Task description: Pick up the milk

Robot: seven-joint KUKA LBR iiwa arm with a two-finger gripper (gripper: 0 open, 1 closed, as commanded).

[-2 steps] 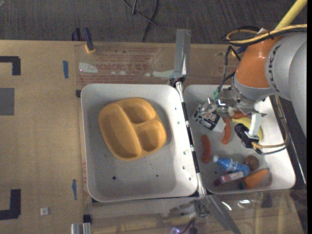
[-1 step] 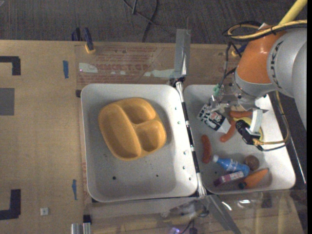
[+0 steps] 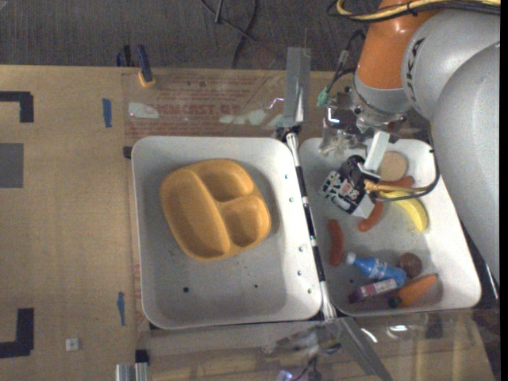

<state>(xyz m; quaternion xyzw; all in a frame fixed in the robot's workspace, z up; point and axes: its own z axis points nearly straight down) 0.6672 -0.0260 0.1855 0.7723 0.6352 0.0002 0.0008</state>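
At the left, the left bin (image 3: 151, 292) held a yellow divided plate (image 3: 214, 209). Across the shared wall, in the right bin (image 3: 464, 292), the milk (image 3: 340, 189), a small black-and-white carton, lay tilted at the far left part, close to that wall. The tool (image 3: 341, 143) hung just above it, and whether it was open or closed could not be told. A red sausage (image 3: 336, 240) lay near the carton, a second sausage (image 3: 373, 214) just beside it, and a banana (image 3: 414, 213) further right. The likely trouble was the crowding and the tilt. A slanted carton could slip from a grip, or the tool could nudge it against the wall or catch the second sausage. The pale wooden counter (image 3: 63, 213) bore black marks and blue tape, and dark floor with a loose cable lay beyond.
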